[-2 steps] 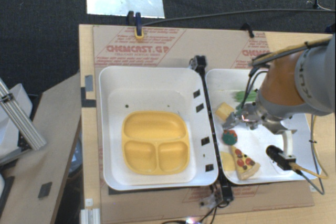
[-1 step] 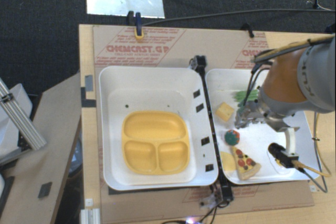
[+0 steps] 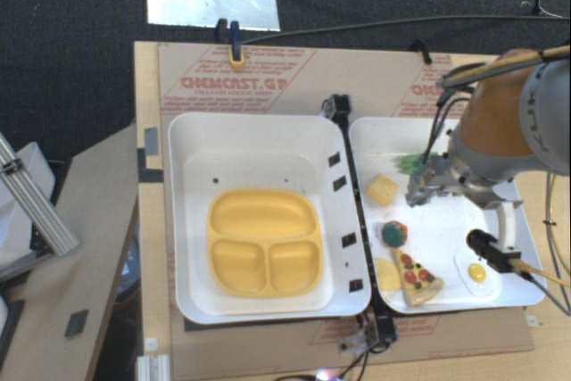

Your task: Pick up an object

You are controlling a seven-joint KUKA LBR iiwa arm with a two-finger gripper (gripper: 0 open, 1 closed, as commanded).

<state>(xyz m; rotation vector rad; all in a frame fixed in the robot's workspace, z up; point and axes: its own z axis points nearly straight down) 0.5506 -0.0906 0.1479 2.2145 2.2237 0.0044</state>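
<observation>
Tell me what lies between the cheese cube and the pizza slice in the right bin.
In the camera view, a small round toy, green and red, lies between the cheese cube and the pizza slice, on the right bin floor.

The two bins [image 3: 268, 134] are white, with small black marks along the inner wall of the left one. In the left bin lies a yellow tray [image 3: 264, 241], one plain colour with no pattern. In the right bin [image 3: 446, 294] there is a pale yellow cube [image 3: 383, 190], a green leafy piece [image 3: 412, 162], and a ball [image 3: 395, 233] that is green with red on one side. The pizza slice [image 3: 416, 277] is orange-yellow with red and dark dots. The fried egg [image 3: 477, 272] is white with a yellow middle. The arm [image 3: 508, 116] is grey with an orange band. The desk [image 3: 268, 80] is light brown with red printed letters.
</observation>
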